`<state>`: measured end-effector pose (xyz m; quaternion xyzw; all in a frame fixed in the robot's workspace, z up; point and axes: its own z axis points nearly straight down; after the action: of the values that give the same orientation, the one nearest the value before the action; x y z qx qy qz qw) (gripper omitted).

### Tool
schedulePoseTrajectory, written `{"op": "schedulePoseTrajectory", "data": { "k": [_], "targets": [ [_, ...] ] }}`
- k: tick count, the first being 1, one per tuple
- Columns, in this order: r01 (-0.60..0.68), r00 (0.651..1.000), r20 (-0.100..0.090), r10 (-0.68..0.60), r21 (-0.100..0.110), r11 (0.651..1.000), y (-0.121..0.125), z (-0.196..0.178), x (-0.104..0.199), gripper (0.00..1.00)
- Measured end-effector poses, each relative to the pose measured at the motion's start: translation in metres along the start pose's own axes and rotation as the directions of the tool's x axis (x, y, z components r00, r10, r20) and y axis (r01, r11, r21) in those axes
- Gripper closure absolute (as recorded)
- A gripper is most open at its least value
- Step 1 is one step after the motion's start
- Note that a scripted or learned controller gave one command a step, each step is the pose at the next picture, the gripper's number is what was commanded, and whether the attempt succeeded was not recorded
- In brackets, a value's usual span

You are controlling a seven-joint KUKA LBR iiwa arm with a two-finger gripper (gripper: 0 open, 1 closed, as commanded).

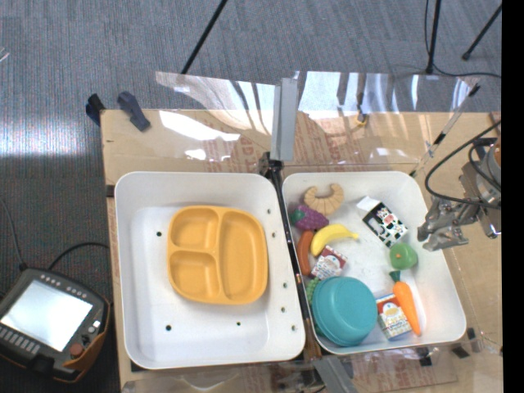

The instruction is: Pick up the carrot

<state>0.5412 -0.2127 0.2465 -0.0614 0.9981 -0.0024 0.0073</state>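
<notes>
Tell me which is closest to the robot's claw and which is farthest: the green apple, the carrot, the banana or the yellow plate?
From the gripper at the right bin's right edge:
1. Green apple, just left of it and below.
2. Carrot, lower down in the picture, by the bin's right wall.
3. Banana, mid-bin.
4. Yellow plate, over in the left bin.

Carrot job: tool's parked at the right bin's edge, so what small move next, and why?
Probably move the tool toward the view's lower left and stop above the orange toy carrot with green top. The tool sits at the right-hand white bin's right rim; the carrot lies lower, beside the teal bowl.
</notes>
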Motion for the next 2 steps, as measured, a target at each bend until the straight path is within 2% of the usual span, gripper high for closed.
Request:
{"op": "schedulePoseTrajectory", "data": {
  "k": [1, 2],
  "targets": [
    [-0.001, 1.0, -0.012, 0.001, -0.007, 1.0, 0.001, 0.006, 0.003, 0.0],
    [0.021, 1.0, -0.013, -0.021, -0.01, 1.0, 0.007, 0.149, 0.026, 0.0]
  ]
}}
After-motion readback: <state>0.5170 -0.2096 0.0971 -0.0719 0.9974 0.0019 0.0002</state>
